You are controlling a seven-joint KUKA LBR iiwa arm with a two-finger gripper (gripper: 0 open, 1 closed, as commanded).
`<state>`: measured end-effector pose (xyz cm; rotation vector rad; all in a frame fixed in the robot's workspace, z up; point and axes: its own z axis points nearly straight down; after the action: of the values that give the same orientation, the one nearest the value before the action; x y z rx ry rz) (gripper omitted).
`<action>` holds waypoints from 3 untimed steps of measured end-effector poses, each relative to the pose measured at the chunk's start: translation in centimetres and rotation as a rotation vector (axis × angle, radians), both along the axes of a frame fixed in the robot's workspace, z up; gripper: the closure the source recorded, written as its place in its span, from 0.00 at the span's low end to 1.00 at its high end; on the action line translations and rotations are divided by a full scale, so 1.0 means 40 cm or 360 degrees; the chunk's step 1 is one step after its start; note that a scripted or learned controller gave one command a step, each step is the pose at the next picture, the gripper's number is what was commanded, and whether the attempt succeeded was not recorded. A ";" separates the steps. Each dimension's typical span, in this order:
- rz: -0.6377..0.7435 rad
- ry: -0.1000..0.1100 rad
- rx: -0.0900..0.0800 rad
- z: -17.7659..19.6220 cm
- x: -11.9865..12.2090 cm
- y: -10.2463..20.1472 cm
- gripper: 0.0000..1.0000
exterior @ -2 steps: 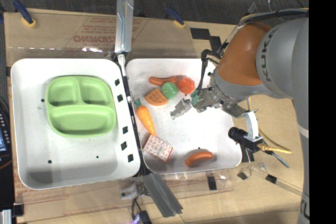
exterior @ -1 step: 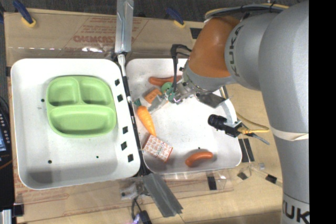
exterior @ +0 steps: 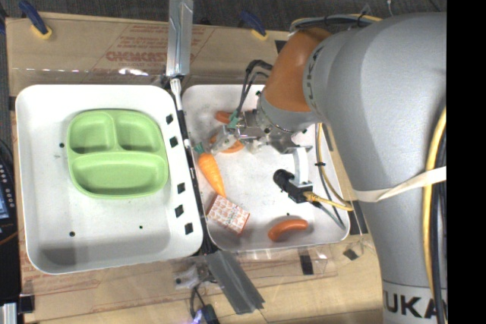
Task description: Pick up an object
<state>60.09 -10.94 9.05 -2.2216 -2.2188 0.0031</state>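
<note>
Big and grey, the robot arm (exterior: pixel 387 125) fills the right side, closest to the camera up high. It has an orange band (exterior: pixel 292 80) near its wrist. It bends down into the right bin (exterior: pixel 334 228).

Its gripper (exterior: pixel 231 134) is low in the far left part of that bin, close to the wall between the two bins. I cannot tell if the fingers are wide or narrow, because the wrist and some clear, shiny stuff are in the way. I cannot tell if anything is between them.

A carrot (exterior: pixel 212 173) lies just below the gripper, near the bin's left wall, with its thin end pointing to the near side. A small box with red and white squares (exterior: pixel 228 214) sits nearer still, just past the carrot's tip. A red sausage (exterior: pixel 288 228) lies by the near wall, to the right of the box. Something small and orange (exterior: pixel 223 117) peeks out on the far side of the gripper.

On the left, the other white bin (exterior: pixel 45 239) holds a green tray with three parts (exterior: pixel 118 152). Both bins sit on a brown worktop (exterior: pixel 91 42).
</note>
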 end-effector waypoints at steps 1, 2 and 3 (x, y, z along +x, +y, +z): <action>0.0110 0.0065 0.0006 -0.010 0.115 -0.022 0.00; 0.0123 0.0068 0.0004 0.011 0.115 -0.020 1.00; 0.0135 -0.0007 0.0001 0.259 0.142 0.115 1.00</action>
<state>65.79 -6.35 19.40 -2.1277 -2.3129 -0.0024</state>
